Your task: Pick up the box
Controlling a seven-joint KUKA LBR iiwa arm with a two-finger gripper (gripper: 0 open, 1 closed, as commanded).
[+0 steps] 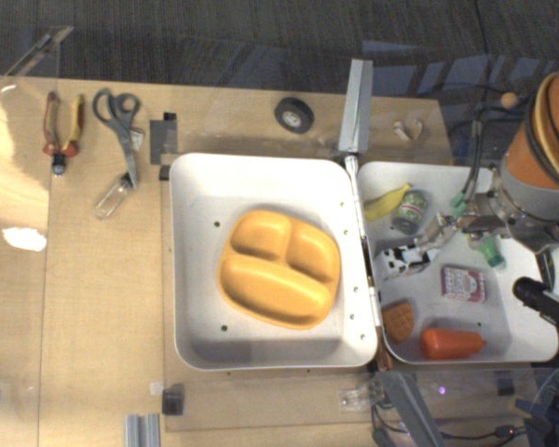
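The box [463, 283] is a small pink and white carton lying flat in the right bin [531, 343], near its middle. My gripper [440, 231] hangs over the same bin, above and a little left of the box, close to the black and white cow toy [402, 259]. The grey arm with its orange band [554, 119] comes in from the right edge. Nothing is visibly held.
The right bin also holds a banana [388, 202], a small can [410, 210], a green piece [491, 250], an orange carrot [452, 343] and a brown waffle-like piece [399, 320]. A yellow divided tray [279, 268] lies in the left bin [196, 250]. Scissors [121, 128], pliers and a tape roll [294, 115] lie on the bench.
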